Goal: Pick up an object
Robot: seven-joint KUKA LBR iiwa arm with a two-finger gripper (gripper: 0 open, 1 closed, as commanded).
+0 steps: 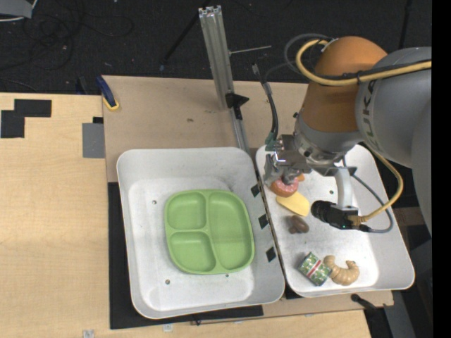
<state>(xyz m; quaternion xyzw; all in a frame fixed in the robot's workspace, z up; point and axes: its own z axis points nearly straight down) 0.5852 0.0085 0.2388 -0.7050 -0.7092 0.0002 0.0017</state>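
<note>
My gripper hangs low over the back left part of the right bin. Directly under it, touching or nearly touching, lies a pink ring-shaped toy doughnut. A yellow wedge sits just in front of the doughnut. Further forward lie a small brown lump, a green can on its side, and a tan curled piece. The arm's body hides the back of the right bin.
The left bin holds a green divided plate in its middle. An upright metal post stands behind the two bins. The wooden bench extends to the left.
</note>
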